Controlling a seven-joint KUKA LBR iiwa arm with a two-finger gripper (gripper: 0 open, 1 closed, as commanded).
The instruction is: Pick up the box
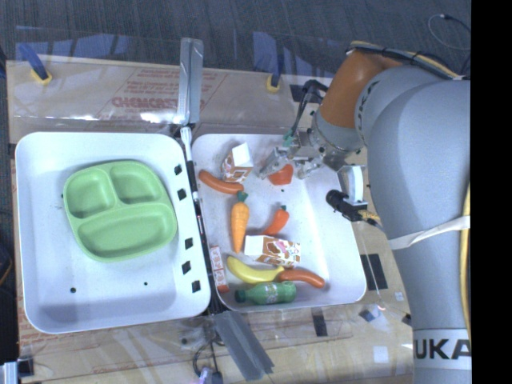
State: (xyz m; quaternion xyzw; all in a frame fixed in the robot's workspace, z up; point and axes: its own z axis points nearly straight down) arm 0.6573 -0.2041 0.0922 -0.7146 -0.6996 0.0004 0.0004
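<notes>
The box, a small white and brown printed carton (237, 161), is lying near the far left corner of my right-hand shallow white bin (344, 282), not yet lifted. A second carton of the same white and brown print (274, 250) is lying lower down in that bin, just above a yellow banana (250, 270); either could be the one meant, and both are resting on the bin floor. So, as I judge it, the pick is not done: the grasp and the lift are both remaining.

I am reaching in from the right, my grey arm with its orange band (356, 82) bending down over the far edge of the bin. My gripper (282, 164) is hanging low, just right of the upper carton and right beside a small red object (281, 175). Whether it is spread or pressed together I cannot tell.
</notes>
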